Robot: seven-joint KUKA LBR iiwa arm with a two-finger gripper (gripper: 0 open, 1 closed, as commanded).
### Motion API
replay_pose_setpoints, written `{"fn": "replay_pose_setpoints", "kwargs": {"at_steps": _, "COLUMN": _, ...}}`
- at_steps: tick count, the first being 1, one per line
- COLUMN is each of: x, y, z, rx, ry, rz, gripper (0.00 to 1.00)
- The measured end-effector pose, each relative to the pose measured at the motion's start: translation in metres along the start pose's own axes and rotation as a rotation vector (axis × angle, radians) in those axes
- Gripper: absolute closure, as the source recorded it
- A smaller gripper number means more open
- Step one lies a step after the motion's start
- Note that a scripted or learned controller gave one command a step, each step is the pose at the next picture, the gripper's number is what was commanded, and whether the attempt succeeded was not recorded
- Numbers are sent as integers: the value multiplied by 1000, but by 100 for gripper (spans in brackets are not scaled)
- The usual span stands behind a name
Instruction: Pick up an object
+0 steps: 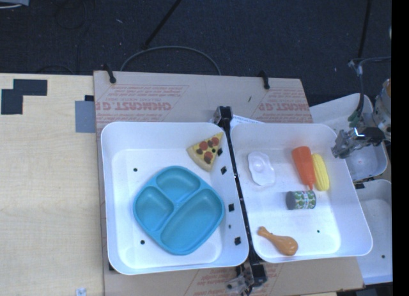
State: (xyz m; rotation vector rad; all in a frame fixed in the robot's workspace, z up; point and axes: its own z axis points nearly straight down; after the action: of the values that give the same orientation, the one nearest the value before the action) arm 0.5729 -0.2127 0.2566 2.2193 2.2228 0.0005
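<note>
The right bin (358, 237) holds an orange carrot-like toy (303, 165) with a yellow corn cob (320, 172) lying against its right side. A white rounded piece (260, 168) lies to their left. A small grey-green can (301, 200) lies on its side near the middle, and a tan chicken drumstick (278, 241) rests near the front wall. My gripper (349, 142) hangs at the right bin's far right rim, just outside the wall, to the right of the corn and apart from it. Nothing shows in its grasp.
The left bin (115, 160) holds a blue divided plate (178, 209) and a pizza slice toy (207, 150) at its back right corner. A black divider (234, 192) runs between the bins. Cardboard lies under both, with a wooden bench to the left.
</note>
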Motion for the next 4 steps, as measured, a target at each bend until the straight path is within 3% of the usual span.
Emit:
{"fn": "replay_pose_setpoints", "kwargs": {"at_steps": 3, "x": 149, "y": -6, "z": 10, "rx": 4, "ry": 3, "rz": -4, "gripper": 100}}
{"fn": "replay_pose_setpoints", "kwargs": {"at_steps": 4, "x": 205, "y": 5, "z": 17, "rx": 4, "ry": 2, "rz": -3, "gripper": 100}}
